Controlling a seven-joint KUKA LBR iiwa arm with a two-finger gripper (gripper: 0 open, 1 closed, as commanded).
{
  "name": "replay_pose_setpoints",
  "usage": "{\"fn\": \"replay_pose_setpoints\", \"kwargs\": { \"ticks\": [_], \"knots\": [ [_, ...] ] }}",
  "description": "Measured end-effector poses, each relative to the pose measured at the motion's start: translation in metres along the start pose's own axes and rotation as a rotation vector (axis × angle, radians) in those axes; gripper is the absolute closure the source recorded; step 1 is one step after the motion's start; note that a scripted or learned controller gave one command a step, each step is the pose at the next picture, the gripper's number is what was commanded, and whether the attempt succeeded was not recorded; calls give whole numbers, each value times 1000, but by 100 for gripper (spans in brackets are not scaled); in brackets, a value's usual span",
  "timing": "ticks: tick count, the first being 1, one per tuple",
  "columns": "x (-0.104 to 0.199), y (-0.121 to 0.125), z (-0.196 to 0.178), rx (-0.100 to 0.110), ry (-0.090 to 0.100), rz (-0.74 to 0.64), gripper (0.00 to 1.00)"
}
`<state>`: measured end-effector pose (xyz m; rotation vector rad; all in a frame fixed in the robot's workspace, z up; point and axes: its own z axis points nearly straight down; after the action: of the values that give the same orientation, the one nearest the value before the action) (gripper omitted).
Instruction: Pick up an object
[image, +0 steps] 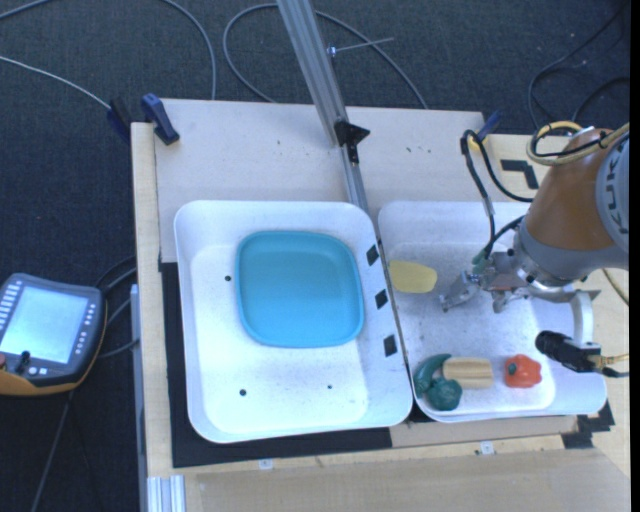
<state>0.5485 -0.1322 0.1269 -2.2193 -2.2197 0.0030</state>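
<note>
Near the bin's front, the wooden block lies left-right.

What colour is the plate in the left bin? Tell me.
Light blue plate, seen in the camera view.

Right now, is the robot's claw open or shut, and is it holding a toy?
Gripper: cannot be told whether open or closed. It sits low over the right bin, with nothing seen between its fingers.

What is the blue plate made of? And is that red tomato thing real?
The blue plate looks like smooth plastic: one even colour, rounded corners, a soft sheen. The red tomato looks like a toy, probably plastic or rubber: its colour is very bright and flat, with a neat green top. The picture is too small to be sure.
</note>
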Motion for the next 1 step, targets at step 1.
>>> {"fn": "replay_pose_setpoints", "kwargs": {
  "ticks": [1],
  "knots": [
    [0, 1, -12, -5, 0, 0, 100]
  ]
}}
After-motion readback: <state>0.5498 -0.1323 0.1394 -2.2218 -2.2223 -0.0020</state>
